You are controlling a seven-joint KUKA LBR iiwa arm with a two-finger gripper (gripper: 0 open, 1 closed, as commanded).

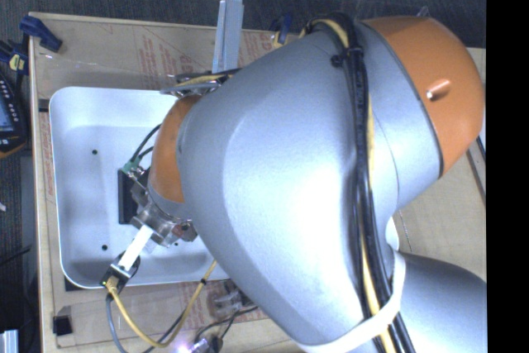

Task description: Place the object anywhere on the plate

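My gripper (126, 197) shows as a dark block at the end of the wrist. It hangs low over the floor of the left white bin (83, 145), toward that bin's right half. The arm's large grey body (289, 194) and orange band (430, 87) reach across from the right and hide the right bin and the right part of the left bin. Whatever lies under the arm is hidden.
A white connector with a yellow cable (126, 262) trails from the wrist over the left bin's near rim. A grey upright post (228, 33) stands behind the bins. Blue clamps (40, 31) sit at the bench's far left corner.
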